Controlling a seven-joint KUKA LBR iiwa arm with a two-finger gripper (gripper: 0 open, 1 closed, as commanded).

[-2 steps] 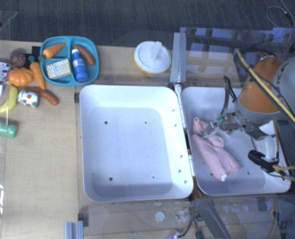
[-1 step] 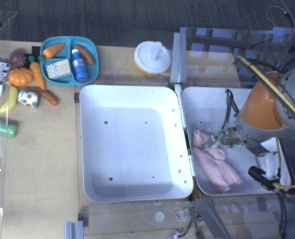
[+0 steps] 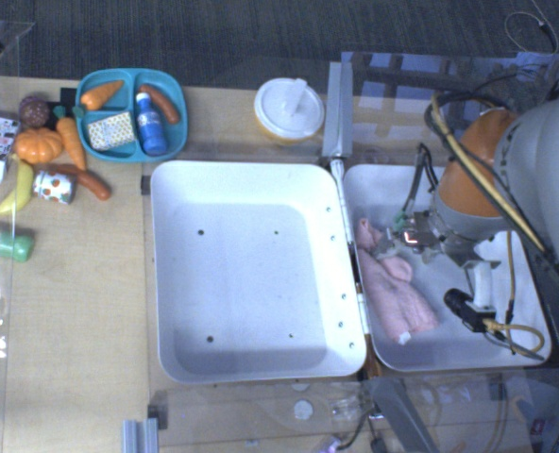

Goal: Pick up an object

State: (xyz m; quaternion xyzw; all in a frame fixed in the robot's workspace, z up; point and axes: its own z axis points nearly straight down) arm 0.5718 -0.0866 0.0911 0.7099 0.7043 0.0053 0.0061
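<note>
**Friend:** Where is the gripper on your screen?

**Me:** I see the gripper (image 3: 401, 242) down in the right bin (image 3: 449, 352), near the bin's middle, a bit toward 10 o'clock. The grey arm (image 3: 544, 159) comes in from 3 o'clock. Its orange band (image 3: 464, 192) sits just above the gripper.

**Friend:** Is it open or closed?

**Me:** I cannot tell. That part is too small and dark for me, so I won't say it holds anything.

**Friend:** What is there to pick up?

**Me:** A soft pink toy (image 3: 393, 295). It lies flat in the right bin, close to the wall at 9 o'clock. It is long and runs from 11 o'clock down to 5 o'clock. The gripper is right by the toy's top half, on its 2 o'clock side. I cannot tell if they touch.

**Friend:** And the other bin?

**Me:** The left bin (image 3: 242, 272) sits just beside the right one, at its 9 o'clock.

**Friend:** What else is on the tabletop (image 3: 72, 347)?

**Me:** A round white tub (image 3: 289, 109) stands at 12 o'clock from the left bin. At 11 o'clock there is a blue plate (image 3: 128, 74) with a carrot (image 3: 102, 92), a blue bottle (image 3: 150, 125) and a sausage (image 3: 163, 105). At 9 o'clock from the plate lie a pumpkin (image 3: 37, 146), a banana (image 3: 17, 193) and a can (image 3: 53, 187). All of these are well apart from the gripper.
</note>
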